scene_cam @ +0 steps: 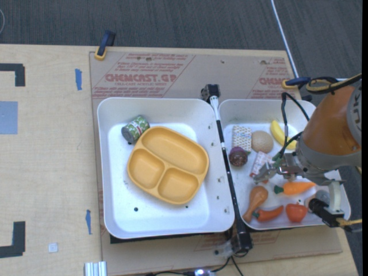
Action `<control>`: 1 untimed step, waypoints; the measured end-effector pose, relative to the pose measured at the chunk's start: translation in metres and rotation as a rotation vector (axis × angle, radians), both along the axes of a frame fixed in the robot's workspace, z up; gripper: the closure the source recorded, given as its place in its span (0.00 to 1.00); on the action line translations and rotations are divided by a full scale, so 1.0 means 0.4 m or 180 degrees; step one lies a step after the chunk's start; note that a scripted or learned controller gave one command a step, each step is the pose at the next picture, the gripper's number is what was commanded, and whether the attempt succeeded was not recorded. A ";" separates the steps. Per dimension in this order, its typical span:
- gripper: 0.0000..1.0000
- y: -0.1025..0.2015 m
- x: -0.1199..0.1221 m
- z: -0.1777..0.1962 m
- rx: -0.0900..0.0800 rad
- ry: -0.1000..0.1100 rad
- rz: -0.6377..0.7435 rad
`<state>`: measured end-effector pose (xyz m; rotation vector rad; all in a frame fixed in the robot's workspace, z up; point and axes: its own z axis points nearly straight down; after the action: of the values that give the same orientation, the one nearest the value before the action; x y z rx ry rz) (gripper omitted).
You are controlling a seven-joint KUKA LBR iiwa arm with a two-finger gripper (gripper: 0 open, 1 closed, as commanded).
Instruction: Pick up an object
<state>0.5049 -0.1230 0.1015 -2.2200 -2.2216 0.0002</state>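
Left white bin: yellow three-compartment plastic plate, small green can touching its upper-left rim. Right white bin: purple onion-like bulb, tan drumstick, orange carrot, yellow banana. Gripper low above the carrot; open or closed, can't tell.

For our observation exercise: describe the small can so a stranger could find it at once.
Start at the left bin, which holds a yellow divided plate. At the plate's upper-left edge lies the small can, on its side. It is the only green-labelled item with a metal end, and the only loose object in that bin besides the plate.
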 end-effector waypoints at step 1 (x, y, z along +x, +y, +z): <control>1.00 -0.001 0.002 0.026 -0.0005 -0.0010 -0.0003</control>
<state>0.5058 -0.1235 0.1118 -2.2234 -2.2229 -0.0017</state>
